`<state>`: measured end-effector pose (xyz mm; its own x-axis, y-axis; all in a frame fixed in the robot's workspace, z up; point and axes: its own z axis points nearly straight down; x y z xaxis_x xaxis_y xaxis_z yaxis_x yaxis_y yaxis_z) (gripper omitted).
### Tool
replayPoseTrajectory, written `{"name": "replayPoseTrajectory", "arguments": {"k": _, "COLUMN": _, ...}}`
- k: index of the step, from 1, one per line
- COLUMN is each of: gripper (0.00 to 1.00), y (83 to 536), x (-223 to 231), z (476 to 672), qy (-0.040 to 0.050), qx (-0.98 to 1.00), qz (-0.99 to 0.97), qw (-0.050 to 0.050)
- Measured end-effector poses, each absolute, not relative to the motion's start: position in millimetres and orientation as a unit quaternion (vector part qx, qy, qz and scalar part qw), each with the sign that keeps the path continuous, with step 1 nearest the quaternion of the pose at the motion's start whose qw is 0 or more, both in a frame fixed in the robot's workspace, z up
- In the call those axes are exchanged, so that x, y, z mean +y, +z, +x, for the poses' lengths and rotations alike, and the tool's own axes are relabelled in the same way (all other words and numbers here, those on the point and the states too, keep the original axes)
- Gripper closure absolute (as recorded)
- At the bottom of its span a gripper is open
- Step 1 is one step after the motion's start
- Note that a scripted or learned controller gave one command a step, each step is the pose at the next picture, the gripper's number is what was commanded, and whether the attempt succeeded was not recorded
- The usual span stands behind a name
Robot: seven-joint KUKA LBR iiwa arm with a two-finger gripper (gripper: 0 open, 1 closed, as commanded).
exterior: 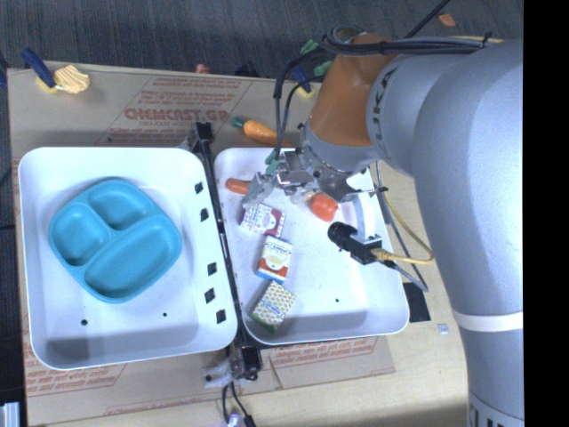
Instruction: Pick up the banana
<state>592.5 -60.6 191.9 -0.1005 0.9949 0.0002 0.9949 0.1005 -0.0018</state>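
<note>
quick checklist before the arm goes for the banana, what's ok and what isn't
1. Banana located: not ok, none recognisable in the right bin.
2. Gripper over the right bin: ok.
3. Nothing between the fingers: cannot tell.
4. Clutter near the gripper: not ok, small carton, orange-red piece.
5. Blue divided plate out of the way in the left bin: ok.

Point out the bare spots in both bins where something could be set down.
Left bin: free floor below and right of the blue plate. Right bin: bare patch at the near right, between the cartons and the wall. Crowded at its far end, under the tool.
</note>
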Motion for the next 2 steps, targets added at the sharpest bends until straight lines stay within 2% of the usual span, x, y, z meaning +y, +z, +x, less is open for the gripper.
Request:
{"name": "replayPoseTrajectory", "arguments": {"k": 1, "gripper": 0.00, "y": 191.1, "x": -53.1, "z": 490.3, "qy": 0.0015, "qx": -0.761, "qz": -0.649, "qw": 0.002}}
{"name": "replayPoseTrajectory", "arguments": {"k": 2, "gripper": 0.00, "y": 191.0, "x": 34.5, "z": 475.8, "qy": 0.0016, "qx": -0.748, "qz": -0.663, "qw": 0.003}}
